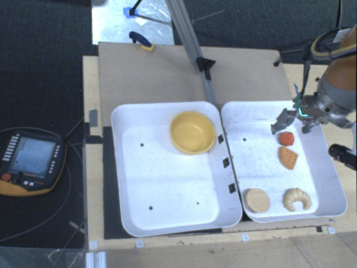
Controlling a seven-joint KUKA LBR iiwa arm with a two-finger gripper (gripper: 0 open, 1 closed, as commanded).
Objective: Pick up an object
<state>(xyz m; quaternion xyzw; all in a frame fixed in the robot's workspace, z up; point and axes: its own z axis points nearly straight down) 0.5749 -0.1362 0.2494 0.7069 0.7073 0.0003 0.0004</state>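
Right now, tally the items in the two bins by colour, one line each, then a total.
Yellow: 1, the bowl in the left bin
Red: 1, the tomato-like piece
Orange: 1, the wedge
Tan: 2, the round biscuit and the croissant
Total: 5
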